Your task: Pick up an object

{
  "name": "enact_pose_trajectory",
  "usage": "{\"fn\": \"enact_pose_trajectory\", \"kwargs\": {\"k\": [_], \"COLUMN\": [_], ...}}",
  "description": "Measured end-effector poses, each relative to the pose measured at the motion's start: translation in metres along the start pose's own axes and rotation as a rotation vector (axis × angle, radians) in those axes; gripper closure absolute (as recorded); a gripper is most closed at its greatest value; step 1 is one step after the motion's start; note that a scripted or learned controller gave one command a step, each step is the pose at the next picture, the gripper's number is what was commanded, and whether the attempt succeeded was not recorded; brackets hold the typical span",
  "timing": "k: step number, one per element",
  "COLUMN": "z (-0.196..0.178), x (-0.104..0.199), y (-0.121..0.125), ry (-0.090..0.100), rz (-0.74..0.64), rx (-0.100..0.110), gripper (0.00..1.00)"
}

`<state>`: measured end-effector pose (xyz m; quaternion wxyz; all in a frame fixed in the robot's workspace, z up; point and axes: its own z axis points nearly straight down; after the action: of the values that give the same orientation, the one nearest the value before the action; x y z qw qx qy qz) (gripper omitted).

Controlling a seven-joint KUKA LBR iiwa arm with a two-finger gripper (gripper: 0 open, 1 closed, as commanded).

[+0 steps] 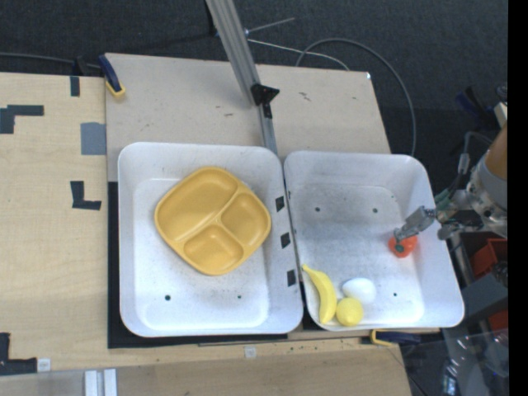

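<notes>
Tomato [402, 247], small and red-orange, sits on the floor of the right bin [363, 167] near its right wall; it looks the likeliest pick, since the claw [410, 229] is right at it. Claw reaches in over the right rim at a slant, grey tip touching or just above the top of the tomato. Cannot tell how the claw is set, and cannot tell if it has any hold: the tip is small and dark against the bin. Judgement: approach looks done, grasp and lift both still to come, as the tomato rests on the bin floor. Other candidates in the same bin, at the near edge: a banana [322, 294], a white egg [358, 288] just beside it, and a lemon [349, 311] touching or nearly touching both. All three are well apart from the tomato. Left bin [136, 221] holds a yellow divided plate [213, 219], three compartments, lying flat and turned at an angle. Both bins are white and scuffed grey across their floors. They sit side by side on a pale wooden desk [49, 221] with dark tape marks at left. A metal pole [235, 44] slants in from the top and a thin cable [355, 48] loops over dark carpet [412, 15].
</notes>
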<state>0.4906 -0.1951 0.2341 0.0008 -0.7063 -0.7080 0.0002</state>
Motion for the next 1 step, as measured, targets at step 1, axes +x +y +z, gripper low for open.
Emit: {"fn": "enact_pose_trajectory", "kwargs": {"k": [1], "z": [0.0000], "x": [-0.0001], "y": [0.0000], "ry": [0.000], "rz": [0.000], "rx": [0.000], "gripper": [0.00]}}
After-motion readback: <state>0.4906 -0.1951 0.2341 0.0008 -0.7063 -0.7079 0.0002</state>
